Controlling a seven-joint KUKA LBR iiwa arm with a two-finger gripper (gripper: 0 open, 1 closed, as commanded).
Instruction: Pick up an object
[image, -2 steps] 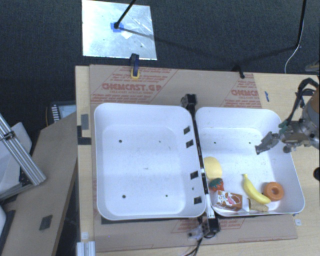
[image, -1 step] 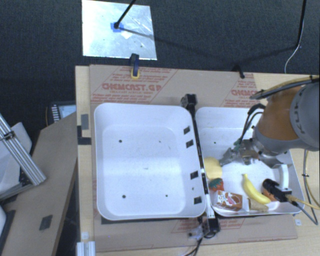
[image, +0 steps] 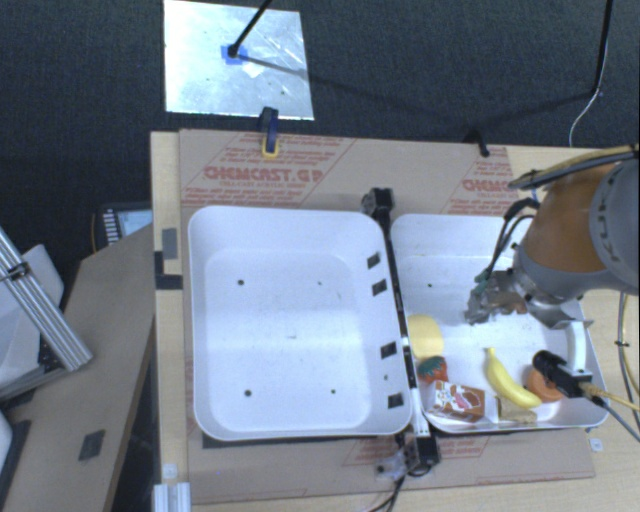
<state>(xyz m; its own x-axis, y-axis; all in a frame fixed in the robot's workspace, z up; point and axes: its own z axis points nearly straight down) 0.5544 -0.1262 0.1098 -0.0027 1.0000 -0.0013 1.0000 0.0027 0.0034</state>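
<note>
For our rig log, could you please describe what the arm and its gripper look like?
The arm is thick, rounded and grey, with a wide orange band above the wrist. Thin dark cables loop beside the band down toward the gripper, which is small and metallic grey. No markings are legible.

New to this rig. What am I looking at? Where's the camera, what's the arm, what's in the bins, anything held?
One fixed camera looks down at a slant on a bench. The grey-and-orange machine entering from the right is a robot arm; its gripper hangs over the right bin, next to the left bin. The items lie at the right bin's near end: a pale yellow block, a banana, a red-and-white packet and something orange. At this size I can't tell whether the gripper holds anything.
</note>
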